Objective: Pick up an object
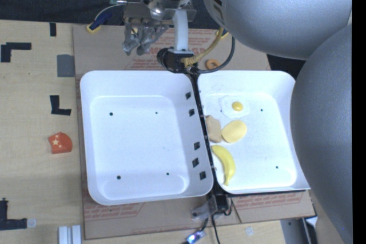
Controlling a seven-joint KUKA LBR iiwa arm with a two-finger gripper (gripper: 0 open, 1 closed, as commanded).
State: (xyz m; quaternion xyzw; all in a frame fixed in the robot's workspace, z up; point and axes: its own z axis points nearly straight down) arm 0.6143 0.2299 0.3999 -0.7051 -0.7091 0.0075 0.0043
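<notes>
My gripper [140,41] hangs over the cardboard just behind the far rim of the left bin [94,86], apart from every object. The right bin [280,123] holds a fried egg toy [233,106], a pale yellow rounded piece [234,131], a tan chunk [213,128] touching it on the left, and a banana [225,163] lying along the bin's left wall. I see nothing in the gripper.
A small red object [60,143] lies on the bench left of the left bin. A little tan ring [212,64] sits on the cardboard behind the right bin. The arm's large grey body covers the view's upper right and right side.
</notes>
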